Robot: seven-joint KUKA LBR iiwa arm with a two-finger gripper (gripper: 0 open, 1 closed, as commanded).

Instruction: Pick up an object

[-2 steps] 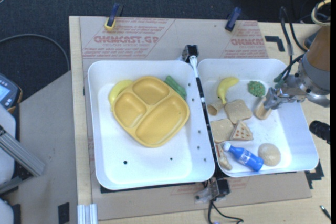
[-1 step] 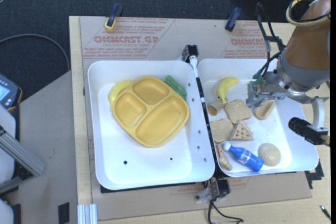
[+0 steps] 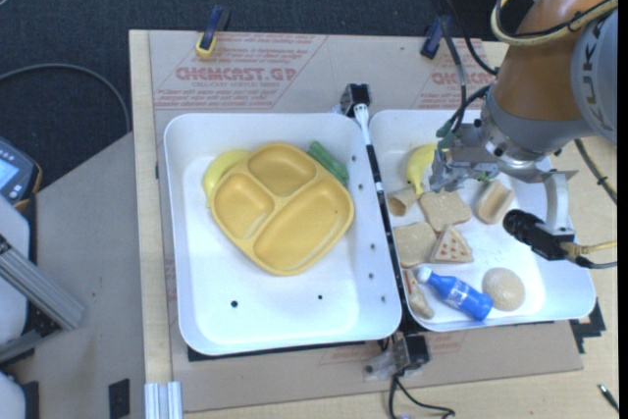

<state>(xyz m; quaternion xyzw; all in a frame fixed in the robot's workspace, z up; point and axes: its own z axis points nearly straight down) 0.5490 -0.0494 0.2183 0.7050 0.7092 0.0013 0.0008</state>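
Glossy white bins [image 3: 186, 211] (shallow, round-cornered), smooth yellow sectioned tray [image 3: 283, 208]

The yellow tray [image 3: 283, 219] covers most of a green item [image 3: 328, 161].

Tabletop [image 3: 245, 69] (pale board printed with red lettering) carries two shallow white bins side by side, left bin [image 3: 186, 240] touching right bin [image 3: 559, 299].
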